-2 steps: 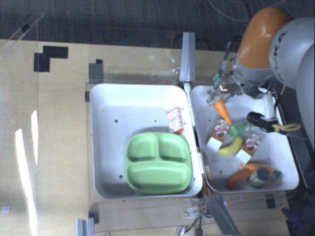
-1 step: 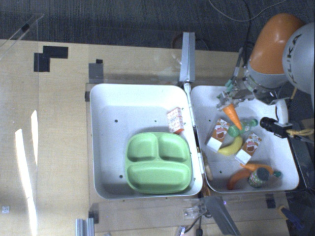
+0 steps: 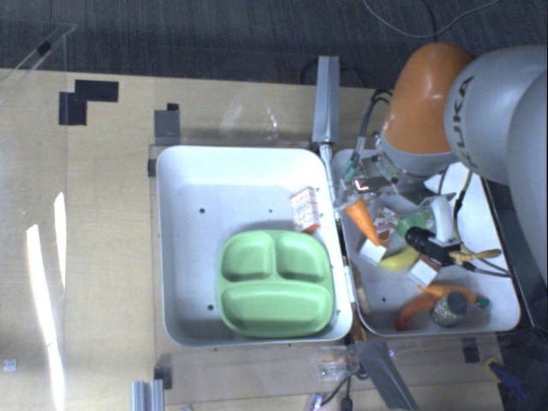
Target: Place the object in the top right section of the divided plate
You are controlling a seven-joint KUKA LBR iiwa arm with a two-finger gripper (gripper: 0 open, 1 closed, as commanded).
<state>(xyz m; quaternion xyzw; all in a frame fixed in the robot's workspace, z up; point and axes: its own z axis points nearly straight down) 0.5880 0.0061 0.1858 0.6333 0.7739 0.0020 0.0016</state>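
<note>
Two white bins sit side by side on the worktop. A green divided plate (image 3: 276, 282) lies in the left bin (image 3: 184, 229), a small packet (image 3: 304, 209) just above its top right section. Whether the pincer (image 3: 360, 182), low over the cluttered right bin (image 3: 505, 311), grips anything cannot be told.

The arm (image 3: 479, 101) hides the end effector and the right bin's (image 3: 505, 306) far end.
</note>
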